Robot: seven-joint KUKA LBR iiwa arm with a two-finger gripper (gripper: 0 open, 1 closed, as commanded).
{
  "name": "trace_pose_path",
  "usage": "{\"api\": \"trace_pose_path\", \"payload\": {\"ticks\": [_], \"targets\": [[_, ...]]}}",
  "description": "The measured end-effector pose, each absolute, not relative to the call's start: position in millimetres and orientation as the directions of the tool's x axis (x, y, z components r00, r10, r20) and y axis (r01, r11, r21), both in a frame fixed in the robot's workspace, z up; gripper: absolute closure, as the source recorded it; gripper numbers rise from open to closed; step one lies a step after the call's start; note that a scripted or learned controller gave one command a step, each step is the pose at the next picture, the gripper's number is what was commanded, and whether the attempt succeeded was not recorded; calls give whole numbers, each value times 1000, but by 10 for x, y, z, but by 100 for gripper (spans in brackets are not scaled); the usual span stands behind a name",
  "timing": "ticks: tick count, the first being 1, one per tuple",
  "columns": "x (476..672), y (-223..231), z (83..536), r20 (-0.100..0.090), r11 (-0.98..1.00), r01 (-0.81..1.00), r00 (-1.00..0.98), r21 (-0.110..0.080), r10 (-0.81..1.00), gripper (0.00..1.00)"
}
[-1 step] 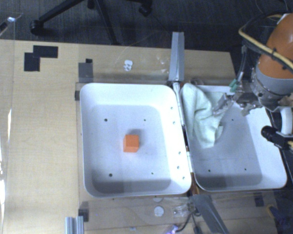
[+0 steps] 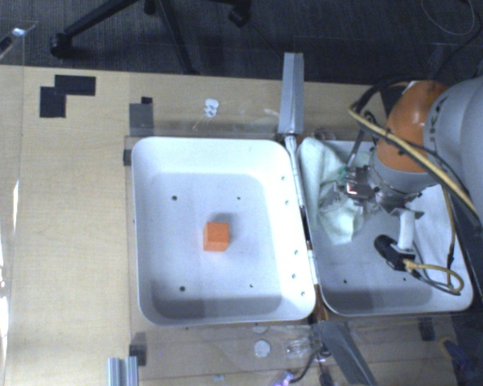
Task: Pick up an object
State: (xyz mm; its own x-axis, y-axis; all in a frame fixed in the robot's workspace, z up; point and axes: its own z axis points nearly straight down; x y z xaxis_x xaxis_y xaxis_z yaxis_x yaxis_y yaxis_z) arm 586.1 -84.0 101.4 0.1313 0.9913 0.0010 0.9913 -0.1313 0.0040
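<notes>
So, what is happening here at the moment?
A robot arm reaches in from the right and is low over the right bin. Its gripper is down among some pale, crumpled things at the left side of that bin. I cannot tell if it holds anything. In the left bin an orange cube lies alone near the middle, untouched.

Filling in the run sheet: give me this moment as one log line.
arm: over right white bin | gripper: low by crumpled pale cloth | small orange cube: left white bin, untouched
</notes>
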Motion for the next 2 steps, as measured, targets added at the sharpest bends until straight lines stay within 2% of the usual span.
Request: {"api": "trace_pose_path", "payload": {"ticks": [1,2], "targets": [[5873,-830,1115,2,-131,991,131,5,991,100],[6132,-265,2395,0,-355,935,355,2,935,100]]}}
